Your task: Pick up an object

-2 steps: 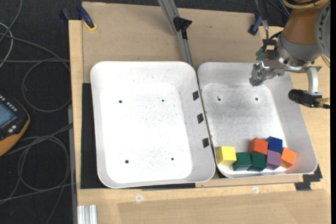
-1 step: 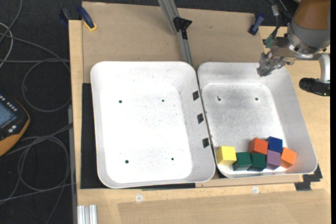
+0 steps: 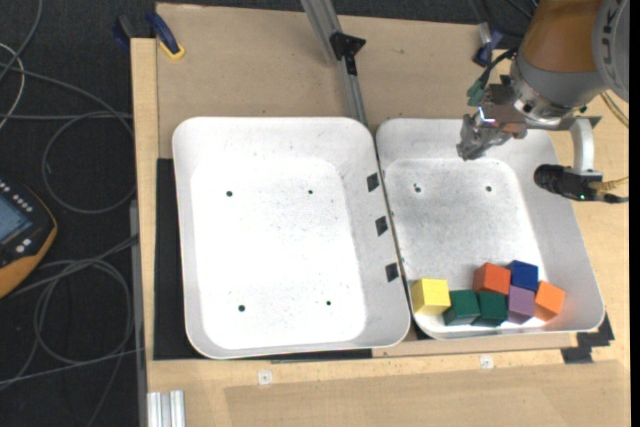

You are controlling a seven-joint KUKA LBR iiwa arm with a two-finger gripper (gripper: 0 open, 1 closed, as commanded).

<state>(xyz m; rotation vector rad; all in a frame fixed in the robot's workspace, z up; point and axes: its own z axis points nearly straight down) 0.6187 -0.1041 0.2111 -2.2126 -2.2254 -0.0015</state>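
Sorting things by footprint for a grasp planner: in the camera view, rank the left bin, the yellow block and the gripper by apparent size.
1. left bin, by far the largest.
2. gripper.
3. yellow block; it looks close to the gripper in size, so their order is unsure.

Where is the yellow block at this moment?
The yellow block lies in the right bin, at its near edge. It is the leftmost of the cluster of blocks, beside a green block.

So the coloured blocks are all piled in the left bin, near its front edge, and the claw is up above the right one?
Not quite. The camera view shows the coloured blocks in the right bin, near its front edge. The claw is indeed above that bin's far end.
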